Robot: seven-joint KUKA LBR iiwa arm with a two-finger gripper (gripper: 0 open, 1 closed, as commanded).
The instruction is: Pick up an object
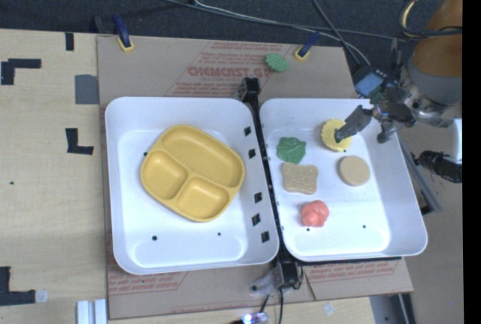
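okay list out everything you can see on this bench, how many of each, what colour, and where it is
divided plate: 1, yellow, three compartments, in the left bin
left bin: 1, white, on the cardboard sheet
right bin: 1, white, beside the left bin
yellow round piece: 1, yellow, top of the right bin, under the claw
green leafy piece: 1, green, upper left of the right bin
toast-like square: 1, tan, below the green leafy piece
round biscuit-like disc: 1, beige, right of the toast-like square
red lump: 1, red, lowest in the right bin
green ridged piece: 1, green, on the cardboard behind the bins
clamps: 2, blue and yellow, back edge of the cardboard
claw: 1, dark grey, over the right bin's top edge
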